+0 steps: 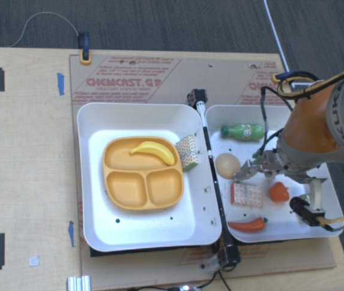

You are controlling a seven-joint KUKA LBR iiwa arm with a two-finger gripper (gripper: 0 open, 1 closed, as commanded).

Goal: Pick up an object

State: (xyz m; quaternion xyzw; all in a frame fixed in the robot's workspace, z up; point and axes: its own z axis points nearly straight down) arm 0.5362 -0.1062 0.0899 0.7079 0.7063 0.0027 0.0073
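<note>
One red chili pepper (247,225), one banana (154,151), two white bins (93,180).

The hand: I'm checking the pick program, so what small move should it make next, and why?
Probably lower straight down. The hand hovers in the right bin, between the beige ball and the pink packet, with nothing seen in its grip.

Bright, even overhead light; sharp across most of the view.
The left bin (87,180) floor shows mild glare at 9 o'clock of the tray (143,173). Shadows are soft and short. The arm (317,126) at 3 o'clock looks slightly blurred; the carpet (160,11) at 12 o'clock is dimmer.
</note>
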